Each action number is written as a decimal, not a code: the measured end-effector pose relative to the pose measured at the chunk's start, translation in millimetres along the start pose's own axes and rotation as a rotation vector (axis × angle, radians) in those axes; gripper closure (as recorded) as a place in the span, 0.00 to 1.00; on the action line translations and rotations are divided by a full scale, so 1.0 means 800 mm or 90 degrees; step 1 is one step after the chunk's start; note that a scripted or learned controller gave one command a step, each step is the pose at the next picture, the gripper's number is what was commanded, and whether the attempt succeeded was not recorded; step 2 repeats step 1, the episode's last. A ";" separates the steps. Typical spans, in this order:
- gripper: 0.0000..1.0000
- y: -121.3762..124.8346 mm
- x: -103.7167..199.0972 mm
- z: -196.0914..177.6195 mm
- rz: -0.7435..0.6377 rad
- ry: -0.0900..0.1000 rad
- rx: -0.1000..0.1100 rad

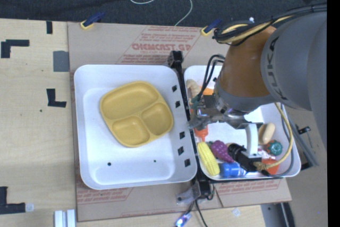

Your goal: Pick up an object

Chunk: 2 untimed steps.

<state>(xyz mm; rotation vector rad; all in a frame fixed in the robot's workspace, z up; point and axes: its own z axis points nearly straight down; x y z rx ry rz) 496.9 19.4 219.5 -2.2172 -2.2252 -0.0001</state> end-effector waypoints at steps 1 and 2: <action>1.00 -0.015 0.050 -0.180 -0.003 0.003 -0.009; 1.00 -0.015 0.050 -0.180 -0.003 0.003 -0.009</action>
